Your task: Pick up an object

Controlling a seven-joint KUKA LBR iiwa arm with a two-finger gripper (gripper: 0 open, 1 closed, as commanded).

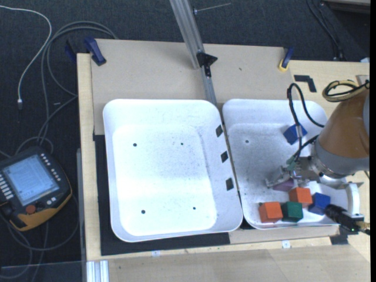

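Two orange blocks point(271, 211), one green point(293, 211), perhaps two blue point(320, 203).

I count two white bins point(117, 113) on the bench point(147, 69). In the right bin I see two orange blocks point(271, 211), two blue blocks point(320, 202), one green block point(293, 211) and one purple piece point(286, 185).

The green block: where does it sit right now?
The green block lies in the right bin near its front edge, between the larger orange block on its left and a blue block on its right.
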